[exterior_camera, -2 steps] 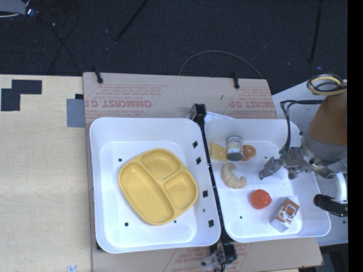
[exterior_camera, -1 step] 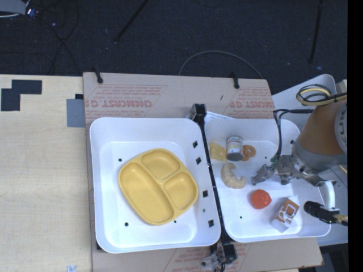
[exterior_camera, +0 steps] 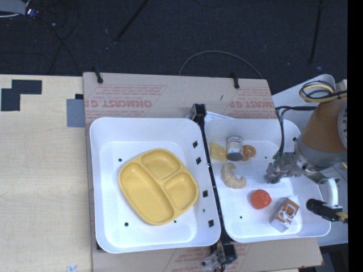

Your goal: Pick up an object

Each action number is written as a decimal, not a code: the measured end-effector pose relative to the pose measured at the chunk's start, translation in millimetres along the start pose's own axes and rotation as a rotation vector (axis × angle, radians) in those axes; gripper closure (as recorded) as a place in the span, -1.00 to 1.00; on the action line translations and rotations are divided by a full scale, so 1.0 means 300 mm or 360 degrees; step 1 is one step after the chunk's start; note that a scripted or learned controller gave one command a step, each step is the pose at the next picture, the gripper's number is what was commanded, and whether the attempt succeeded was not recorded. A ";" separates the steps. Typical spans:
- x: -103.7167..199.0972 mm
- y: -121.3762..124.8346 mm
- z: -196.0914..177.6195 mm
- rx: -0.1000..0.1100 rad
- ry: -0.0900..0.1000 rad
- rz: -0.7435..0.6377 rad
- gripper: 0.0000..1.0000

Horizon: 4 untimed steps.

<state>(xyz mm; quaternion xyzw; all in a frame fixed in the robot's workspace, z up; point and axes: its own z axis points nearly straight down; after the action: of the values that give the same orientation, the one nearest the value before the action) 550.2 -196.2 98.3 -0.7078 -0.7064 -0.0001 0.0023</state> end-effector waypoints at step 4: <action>0.116 -0.016 -0.607 0.0000 -0.0001 -0.0012 1.00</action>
<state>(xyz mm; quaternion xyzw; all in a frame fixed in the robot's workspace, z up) 546.2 -161.9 280.6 -0.7052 -0.7090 0.0002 0.0020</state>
